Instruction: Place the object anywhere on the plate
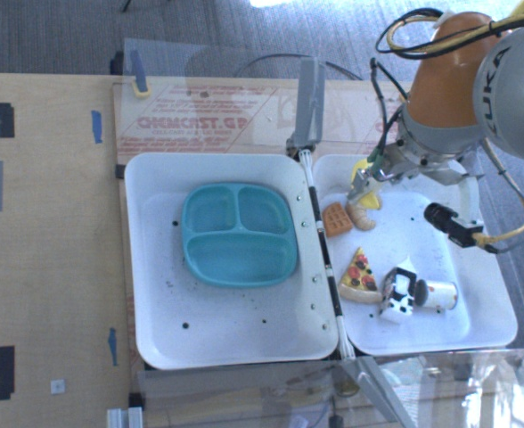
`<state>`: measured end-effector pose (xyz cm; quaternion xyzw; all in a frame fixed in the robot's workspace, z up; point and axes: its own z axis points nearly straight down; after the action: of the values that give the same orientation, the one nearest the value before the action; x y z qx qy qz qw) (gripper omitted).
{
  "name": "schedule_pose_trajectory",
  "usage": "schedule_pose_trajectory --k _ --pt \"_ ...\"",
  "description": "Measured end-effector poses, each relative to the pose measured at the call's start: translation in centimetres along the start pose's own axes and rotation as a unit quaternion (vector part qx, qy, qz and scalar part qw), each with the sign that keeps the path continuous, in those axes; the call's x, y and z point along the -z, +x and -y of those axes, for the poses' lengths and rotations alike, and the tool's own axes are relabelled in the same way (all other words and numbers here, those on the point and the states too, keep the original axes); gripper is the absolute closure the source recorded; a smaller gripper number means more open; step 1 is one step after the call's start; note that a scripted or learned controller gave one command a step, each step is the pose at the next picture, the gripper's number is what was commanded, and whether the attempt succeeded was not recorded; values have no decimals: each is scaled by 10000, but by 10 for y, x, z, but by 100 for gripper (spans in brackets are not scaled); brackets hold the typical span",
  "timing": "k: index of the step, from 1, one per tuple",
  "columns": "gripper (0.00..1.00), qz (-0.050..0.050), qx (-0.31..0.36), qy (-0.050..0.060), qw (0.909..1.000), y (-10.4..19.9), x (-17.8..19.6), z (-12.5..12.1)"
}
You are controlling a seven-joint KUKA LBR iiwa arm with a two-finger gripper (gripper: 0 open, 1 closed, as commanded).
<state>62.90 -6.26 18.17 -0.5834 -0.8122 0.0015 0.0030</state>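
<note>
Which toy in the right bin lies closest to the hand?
The yellow toy at the far left of the right bin, right under the hand. The waffle, pizza slice and cow lie nearer the camera.

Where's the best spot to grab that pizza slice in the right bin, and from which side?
Probably from straight above, fingers closing across the pizza slice at its narrow red middle. It lies flat, tip pointing up the view, wide crust toward the black-and-white toy.

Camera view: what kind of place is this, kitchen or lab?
Likely a robot lab, not a kitchen. A KUKA arm reaches over two white bins on a plywood bench marked with tape, and the food is toy: a pizza slice and a teal divided plate.
</note>
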Motion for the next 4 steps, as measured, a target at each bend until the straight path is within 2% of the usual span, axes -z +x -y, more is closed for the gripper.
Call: schedule_pose_trajectory --k 1,2,3,4 --pt "100 4 761 0 9971 65 0 -23" --pt "0 4 759 -1 9971 65 0 -23" --pt "100 0 754 8 9972 64 7 -24" --pt "100 7 752 3 9972 131 -1 -18"
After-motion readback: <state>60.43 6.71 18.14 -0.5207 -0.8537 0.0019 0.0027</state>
